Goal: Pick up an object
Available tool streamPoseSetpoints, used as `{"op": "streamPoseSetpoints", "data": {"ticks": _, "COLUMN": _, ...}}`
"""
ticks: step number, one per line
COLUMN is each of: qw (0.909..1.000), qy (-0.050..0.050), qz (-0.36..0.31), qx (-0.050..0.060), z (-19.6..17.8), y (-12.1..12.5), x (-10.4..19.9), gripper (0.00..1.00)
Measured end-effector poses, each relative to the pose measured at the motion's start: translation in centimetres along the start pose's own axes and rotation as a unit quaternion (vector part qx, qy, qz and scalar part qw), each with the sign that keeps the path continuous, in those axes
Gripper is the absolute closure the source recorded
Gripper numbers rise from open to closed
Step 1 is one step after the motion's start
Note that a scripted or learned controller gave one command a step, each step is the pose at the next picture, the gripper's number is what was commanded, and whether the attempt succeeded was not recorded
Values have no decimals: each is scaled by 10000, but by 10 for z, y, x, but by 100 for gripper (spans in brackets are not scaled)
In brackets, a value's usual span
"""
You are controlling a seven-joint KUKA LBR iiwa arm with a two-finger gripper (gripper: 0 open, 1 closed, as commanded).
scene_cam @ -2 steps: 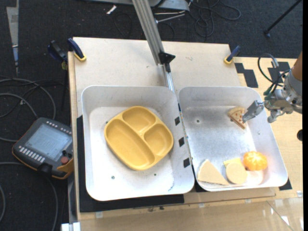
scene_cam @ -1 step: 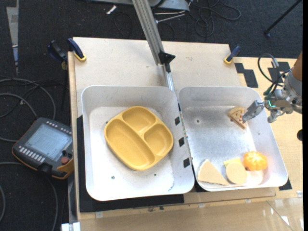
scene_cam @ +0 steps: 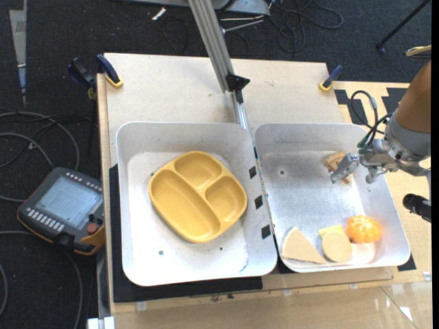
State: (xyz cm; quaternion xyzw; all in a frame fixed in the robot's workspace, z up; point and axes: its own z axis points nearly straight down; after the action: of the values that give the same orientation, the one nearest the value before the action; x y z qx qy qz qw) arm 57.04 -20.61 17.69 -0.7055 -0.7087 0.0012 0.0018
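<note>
My gripper [scene_cam: 358,171] hangs over the upper right of the right bin [scene_cam: 302,184], its two fingers spread apart and open with nothing between them. Just left of the left finger lies a small tan piece [scene_cam: 335,160], partly hidden by that finger. Near the bin's front edge sit an orange ball-like fruit [scene_cam: 363,229], a pale round disc [scene_cam: 337,246] and a cream wedge [scene_cam: 300,247], close together.
The left bin [scene_cam: 137,184] holds a yellow divided plate [scene_cam: 197,195]. A metal pole [scene_cam: 216,40] slants down to the seam between the bins. A teach pendant [scene_cam: 63,210] lies off the bench at the left.
</note>
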Motion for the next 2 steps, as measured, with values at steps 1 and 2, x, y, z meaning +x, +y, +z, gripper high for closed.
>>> {"op": "streamPoseSetpoints", "data": {"ticks": 1, "qw": 10000, "qy": 5, "qz": 22, "qx": 11, "z": 59, "y": -9, "x": 6, "gripper": 0}}
{"op": "streamPoseSetpoints", "data": {"ticks": 2, "qw": 10000, "qy": -9, "qz": 20, "qx": -27, "z": 82, "y": -8, "x": 6, "gripper": 0}}
